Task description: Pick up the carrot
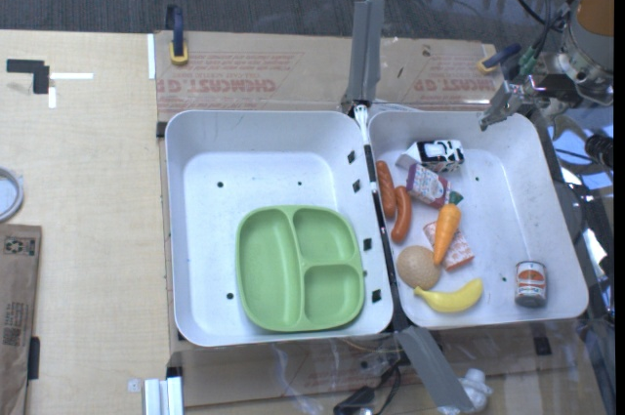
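The orange carrot [446, 229] with a green top lies near the middle of the right bin [508, 171], pointing toward the near side. Its lower end rests over a red and white packet [461, 252], and its green top touches a purple packet [427, 184]. My gripper [500, 107] hangs above the bin's far right corner, well away from the carrot and up to its right. Nothing is seen in the gripper.
Around the carrot lie two red sausages [394, 200], a tan ball [417, 267], a banana [449, 298], a small can [530, 284] and a black and white carton [439, 151]. A green divided plate [301, 267] sits in the left bin [195, 208].
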You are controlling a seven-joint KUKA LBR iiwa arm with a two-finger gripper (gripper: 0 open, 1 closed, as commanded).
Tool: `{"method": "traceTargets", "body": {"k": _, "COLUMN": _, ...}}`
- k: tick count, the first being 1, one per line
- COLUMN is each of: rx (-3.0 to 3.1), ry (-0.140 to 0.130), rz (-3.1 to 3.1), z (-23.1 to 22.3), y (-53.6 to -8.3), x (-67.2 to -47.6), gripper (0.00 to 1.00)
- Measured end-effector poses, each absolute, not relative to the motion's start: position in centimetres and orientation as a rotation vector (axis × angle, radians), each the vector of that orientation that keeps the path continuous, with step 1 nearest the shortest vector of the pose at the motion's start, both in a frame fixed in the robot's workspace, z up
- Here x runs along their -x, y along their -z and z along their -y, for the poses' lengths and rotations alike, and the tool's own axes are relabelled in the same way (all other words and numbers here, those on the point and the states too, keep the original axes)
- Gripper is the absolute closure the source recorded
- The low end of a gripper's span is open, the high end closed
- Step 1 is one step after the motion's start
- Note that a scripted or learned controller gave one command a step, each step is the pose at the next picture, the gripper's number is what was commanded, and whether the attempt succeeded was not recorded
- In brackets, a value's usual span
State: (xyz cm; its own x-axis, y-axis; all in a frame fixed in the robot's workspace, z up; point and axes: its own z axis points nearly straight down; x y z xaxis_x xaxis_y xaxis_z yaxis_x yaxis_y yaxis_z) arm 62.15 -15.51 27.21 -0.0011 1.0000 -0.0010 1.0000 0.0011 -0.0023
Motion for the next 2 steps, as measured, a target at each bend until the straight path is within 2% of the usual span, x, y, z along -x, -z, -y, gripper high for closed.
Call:
{"method": "traceTargets", "body": {"k": 1, "rx": 1.975, "ry": -0.001, "rz": 2.443, "z": 13.6, "y": -9.1, "x": -58.2, "gripper": 0.0}}
{"method": "traceTargets", "body": {"k": 2, "rx": 1.848, "ry": -0.001, "rz": 2.538, "z": 11.9, "y": -9.1, "x": -54.8, "gripper": 0.0}}
